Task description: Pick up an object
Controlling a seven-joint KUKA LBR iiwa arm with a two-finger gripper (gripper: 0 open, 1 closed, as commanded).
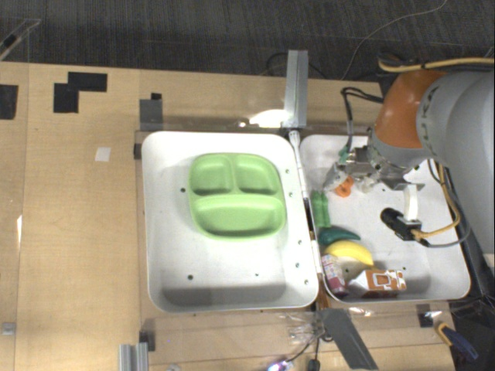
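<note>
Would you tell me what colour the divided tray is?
Light green tray, clearest in the camera view.

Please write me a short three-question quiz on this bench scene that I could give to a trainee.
1. True or false: the green divided tray lies in the right bin.
2. Multiple choice: where in the right bin does the yellow banana lie? A) far end B) near end, by the divider C) middle of the right wall
3. In a few words: over which bin is the end effector, and at which end?

Key
1. False; it lies in the left bin.
2. B.
3. Over the right bin, at its far end, close to a small orange object.
</note>
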